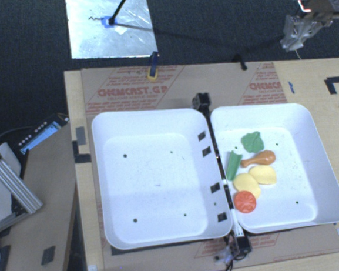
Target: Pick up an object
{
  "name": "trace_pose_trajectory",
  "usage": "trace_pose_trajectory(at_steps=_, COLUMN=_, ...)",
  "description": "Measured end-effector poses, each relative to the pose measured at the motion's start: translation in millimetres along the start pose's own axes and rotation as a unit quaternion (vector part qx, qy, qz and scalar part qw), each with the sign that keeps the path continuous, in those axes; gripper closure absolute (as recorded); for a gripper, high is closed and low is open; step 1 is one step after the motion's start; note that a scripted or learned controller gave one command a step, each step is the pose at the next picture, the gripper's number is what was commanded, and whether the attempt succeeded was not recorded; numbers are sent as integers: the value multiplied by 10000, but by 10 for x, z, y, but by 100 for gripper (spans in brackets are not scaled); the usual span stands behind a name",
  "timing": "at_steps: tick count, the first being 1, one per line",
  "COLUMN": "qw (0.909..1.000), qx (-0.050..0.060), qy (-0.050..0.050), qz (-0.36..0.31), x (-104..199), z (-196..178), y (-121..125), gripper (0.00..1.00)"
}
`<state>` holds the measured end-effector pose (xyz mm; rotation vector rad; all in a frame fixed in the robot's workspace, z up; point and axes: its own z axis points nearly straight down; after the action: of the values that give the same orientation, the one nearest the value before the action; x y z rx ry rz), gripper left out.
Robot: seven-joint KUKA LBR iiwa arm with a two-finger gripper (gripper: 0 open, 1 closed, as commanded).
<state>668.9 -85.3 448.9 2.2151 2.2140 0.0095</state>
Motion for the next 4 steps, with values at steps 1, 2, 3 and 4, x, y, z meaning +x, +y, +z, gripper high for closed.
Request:
trace_pose_trajectory(at_steps=1, qw=10000, qx=11, qy=-2, qz=3, x=-347, z=-520, y=1, gripper=100)
trace_pose_trajectory(at_steps=2, qw=10000, qx=30, qy=26, qz=-71, x=719, z=-675, y=6, gripper=100)
trace_pose_trajectory(at_steps=3, qw=10000, qx=34, qy=11, qz=-7, x=466, z=-875, y=5, gripper=100)
trace_pose_trajectory(at_steps=4, qw=10000, qx=43, qy=1, qz=12, x=-44, z=-865, y=1, gripper=100)
